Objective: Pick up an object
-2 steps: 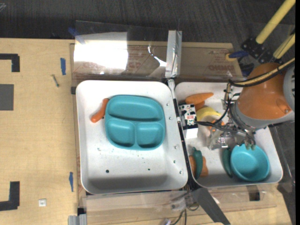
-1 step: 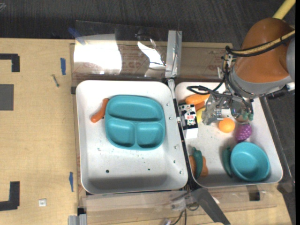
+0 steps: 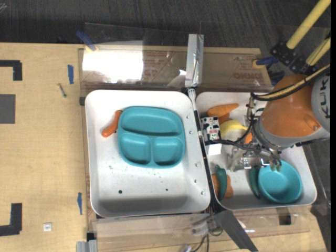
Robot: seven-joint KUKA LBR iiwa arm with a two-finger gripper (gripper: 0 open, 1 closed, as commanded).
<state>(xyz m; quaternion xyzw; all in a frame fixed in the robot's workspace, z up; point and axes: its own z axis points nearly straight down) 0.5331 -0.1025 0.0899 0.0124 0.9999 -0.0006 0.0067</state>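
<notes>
My gripper (image 3: pixel 247 160) hangs low over the middle of the right bin (image 3: pixel 310 193), below the orange wrist band (image 3: pixel 287 114). A teal bowl (image 3: pixel 278 184) sits just to its right, near the front. A yellow object (image 3: pixel 232 127) and an orange carrot-like piece (image 3: pixel 222 109) lie behind it, towards the back of the bin. A small teal and orange item (image 3: pixel 220 181) rests at the front left of that bin. A black-and-white printed item (image 3: pixel 210 127) lies by the divider.
In the left bin (image 3: pixel 105 182) a teal divided plate (image 3: pixel 151 135) lies with an orange sausage-shaped object (image 3: pixel 111 125) at its left edge. A clear panel and metal post (image 3: pixel 194 56) stand behind the bins. Yellow cables (image 3: pixel 310 17) cross the top right.
</notes>
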